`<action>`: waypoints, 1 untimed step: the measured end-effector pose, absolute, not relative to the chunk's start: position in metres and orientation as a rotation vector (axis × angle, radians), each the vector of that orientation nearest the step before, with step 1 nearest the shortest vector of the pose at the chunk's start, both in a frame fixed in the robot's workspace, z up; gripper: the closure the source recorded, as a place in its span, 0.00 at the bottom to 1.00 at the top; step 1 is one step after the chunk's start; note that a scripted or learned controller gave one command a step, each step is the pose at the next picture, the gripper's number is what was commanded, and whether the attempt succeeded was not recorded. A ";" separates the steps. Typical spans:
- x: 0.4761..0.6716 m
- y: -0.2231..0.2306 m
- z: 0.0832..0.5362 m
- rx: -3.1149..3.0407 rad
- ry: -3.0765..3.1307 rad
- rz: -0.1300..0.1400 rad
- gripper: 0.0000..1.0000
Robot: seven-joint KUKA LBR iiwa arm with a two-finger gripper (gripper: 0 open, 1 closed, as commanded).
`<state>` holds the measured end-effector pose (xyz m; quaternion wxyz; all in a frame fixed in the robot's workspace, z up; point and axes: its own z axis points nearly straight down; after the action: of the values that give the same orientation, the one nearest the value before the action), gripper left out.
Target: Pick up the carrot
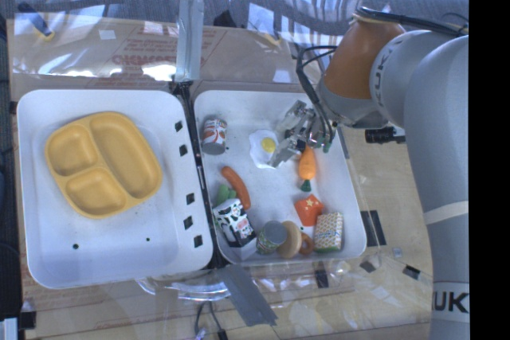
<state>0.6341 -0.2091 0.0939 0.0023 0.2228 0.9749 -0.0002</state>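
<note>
While the carrot point(307, 164) lies in the right bin point(351, 195), the claw's point(288, 144) state is unclear.

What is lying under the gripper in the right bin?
Under the gripper lie a fried egg toy and, beside it, the carrot, on the right bin floor. The gripper covers part of the egg, so its right edge is hidden.

I note both bins point(103, 263) look like smooth white plastic, slightly glossy. The yellow divided tray point(102, 163) reads as matt plastic. The carrot point(307, 163) has a smooth, plastic-toy sheen. The gripper point(296, 135) looks like bare grey metal; the arm point(434, 99) shell is smooth matt grey, its orange band point(356, 56) satin. The can point(213, 134) looks metallic, and I see clear glossy film over the cardboard point(119, 52)
</note>
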 end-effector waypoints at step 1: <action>0.636 -0.207 0.106 0.682 3.058 -0.002 1.00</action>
<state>0.6365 -0.2068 0.1060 0.0042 0.2177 0.9760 -0.0007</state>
